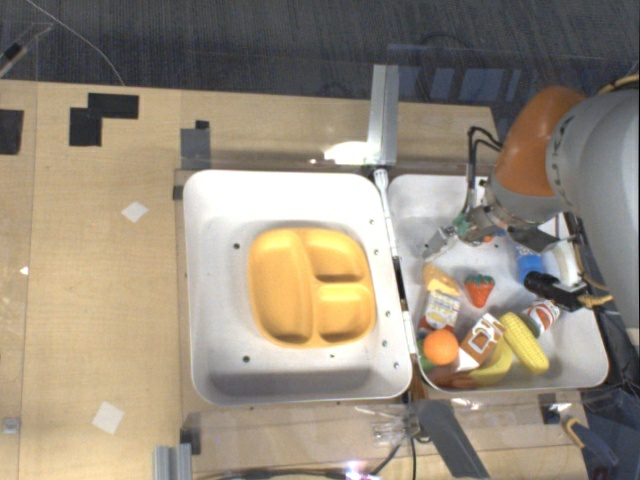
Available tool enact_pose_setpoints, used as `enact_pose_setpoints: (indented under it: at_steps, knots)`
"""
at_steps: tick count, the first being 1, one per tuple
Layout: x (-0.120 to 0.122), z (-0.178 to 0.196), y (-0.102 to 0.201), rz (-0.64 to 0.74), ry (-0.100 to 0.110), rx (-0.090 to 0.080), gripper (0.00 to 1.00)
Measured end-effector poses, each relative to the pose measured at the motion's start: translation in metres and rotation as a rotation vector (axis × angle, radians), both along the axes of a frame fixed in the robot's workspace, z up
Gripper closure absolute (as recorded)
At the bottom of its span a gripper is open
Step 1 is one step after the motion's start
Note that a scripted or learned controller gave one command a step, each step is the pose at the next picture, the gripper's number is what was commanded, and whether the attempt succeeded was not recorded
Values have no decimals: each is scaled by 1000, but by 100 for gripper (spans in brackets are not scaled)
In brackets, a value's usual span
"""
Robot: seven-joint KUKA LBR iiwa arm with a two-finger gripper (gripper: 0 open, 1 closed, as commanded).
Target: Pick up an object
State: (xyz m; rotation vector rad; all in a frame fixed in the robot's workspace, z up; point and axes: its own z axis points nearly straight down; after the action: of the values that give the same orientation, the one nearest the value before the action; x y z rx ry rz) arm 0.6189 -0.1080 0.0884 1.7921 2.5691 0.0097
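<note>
From the camera view I see the arm coming in from the right over the right bin, with the gripper low over that bin's bare upper part. I cannot tell from here how the gripper is set, and nothing shows as held.

The pickable things sit in a cluster toward the near end of the same bin, so they lie down-frame from the gripper. Nearest is the strawberry, just below and slightly right of it. Farther on are the orange, the corn cob, whose long axis runs diagonally, and a banana against the near wall. My judgement: a short move toward the strawberry is the easiest try.

The left bin holds a yellow divided tray. Both bins rest on a pale wooden tabletop, with dark carpet beyond.
</note>
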Motion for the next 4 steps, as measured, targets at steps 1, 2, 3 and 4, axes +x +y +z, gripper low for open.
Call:
enact_pose_setpoints:
  at_steps: [1,2,3,4]
  knots:
    - [26,-1,1,-263,3,2,0]
    - [-18,1,15,-187,1,1,0]
    - [52,-1,17,-228,3,2,0]
    - [-32,1,0,-133,1,0,0]
